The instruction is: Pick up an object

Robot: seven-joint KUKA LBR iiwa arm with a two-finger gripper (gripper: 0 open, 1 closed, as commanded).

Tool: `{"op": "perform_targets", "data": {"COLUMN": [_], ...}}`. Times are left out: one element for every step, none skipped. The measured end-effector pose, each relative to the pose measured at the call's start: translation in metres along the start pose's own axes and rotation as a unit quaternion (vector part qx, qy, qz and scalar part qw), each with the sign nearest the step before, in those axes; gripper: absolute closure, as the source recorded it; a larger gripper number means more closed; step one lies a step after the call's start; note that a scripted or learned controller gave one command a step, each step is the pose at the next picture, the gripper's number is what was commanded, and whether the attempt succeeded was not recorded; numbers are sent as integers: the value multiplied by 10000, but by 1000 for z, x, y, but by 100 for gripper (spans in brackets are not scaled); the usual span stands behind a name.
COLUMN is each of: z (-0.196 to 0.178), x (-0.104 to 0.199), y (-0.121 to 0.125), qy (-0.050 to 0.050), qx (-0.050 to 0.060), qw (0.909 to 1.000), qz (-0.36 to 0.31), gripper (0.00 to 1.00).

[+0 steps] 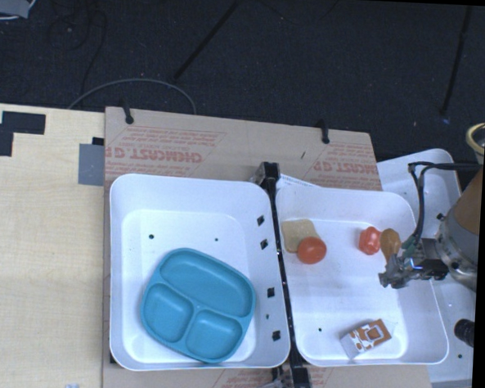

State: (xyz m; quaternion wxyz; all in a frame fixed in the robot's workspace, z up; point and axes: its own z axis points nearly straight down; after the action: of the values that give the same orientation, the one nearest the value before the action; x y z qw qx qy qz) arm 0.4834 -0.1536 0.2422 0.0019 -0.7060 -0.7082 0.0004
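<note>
Hand (395,272): hovering low over the right bin (332,342), near its right wall; whether it is spread or pressed together cannot be told.
Candidate object: a small orange-brown piece (390,239) is lying just beside the hand, touching a red piece (370,240).
Other items: a red ball (311,250) against a tan block (297,231); a small box (366,337) nearer.
Left bin: is holding a blue divided tray (196,303).
Advice: centring over one piece, apart from its neighbour, before closing.
</note>
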Motion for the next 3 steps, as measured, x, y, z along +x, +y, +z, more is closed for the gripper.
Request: {"op": "perform_targets", "data": {"z": [13, 10, 16], "x": [50, 110, 154], "y": [7, 11, 26], "qy": [-1, -2, -8], "qx": [5, 0, 4], "qw": [10000, 10000, 10000], "qz": [4, -3, 8], "gripper": [100, 100, 100]}}
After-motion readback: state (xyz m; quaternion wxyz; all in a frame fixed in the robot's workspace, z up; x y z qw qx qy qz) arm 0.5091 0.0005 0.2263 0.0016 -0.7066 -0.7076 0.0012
